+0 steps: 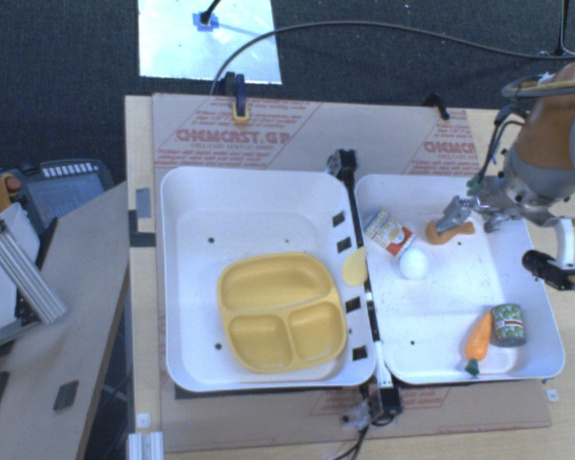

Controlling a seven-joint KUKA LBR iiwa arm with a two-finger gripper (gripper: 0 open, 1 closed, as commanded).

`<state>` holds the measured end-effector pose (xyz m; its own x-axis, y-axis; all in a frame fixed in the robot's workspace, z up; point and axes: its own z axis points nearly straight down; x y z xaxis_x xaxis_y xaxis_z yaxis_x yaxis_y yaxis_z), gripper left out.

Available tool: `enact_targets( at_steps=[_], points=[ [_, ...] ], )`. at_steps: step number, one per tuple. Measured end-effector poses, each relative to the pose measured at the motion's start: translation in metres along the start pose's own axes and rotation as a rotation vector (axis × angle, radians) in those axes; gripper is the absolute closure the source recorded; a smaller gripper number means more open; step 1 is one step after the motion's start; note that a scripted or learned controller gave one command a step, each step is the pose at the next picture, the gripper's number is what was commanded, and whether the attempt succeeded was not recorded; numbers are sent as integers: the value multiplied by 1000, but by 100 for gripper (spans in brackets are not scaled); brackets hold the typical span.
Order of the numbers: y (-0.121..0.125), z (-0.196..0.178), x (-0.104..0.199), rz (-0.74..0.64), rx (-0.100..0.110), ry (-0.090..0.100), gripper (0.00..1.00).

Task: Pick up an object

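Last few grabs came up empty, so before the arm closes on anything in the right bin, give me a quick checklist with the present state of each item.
1. Claw over a target: ok, it sits at the small orange item in the right bin.
2. Item between the fingers: cannot tell.
3. Neighbours apart from target: ok, the white ball and small carton lie to its left, not touching it.
4. Carrot and green can out of the way: ok, near the front corner.
5. Yellow divided tray out of the way: ok, in the left bin.
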<state>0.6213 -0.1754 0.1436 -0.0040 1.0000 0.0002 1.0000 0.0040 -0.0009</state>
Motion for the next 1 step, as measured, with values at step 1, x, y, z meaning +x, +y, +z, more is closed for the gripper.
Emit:
enact_targets(
  at_steps=[1],
  points=[
    [0,52,1,1,1,0,0]
  ],
)
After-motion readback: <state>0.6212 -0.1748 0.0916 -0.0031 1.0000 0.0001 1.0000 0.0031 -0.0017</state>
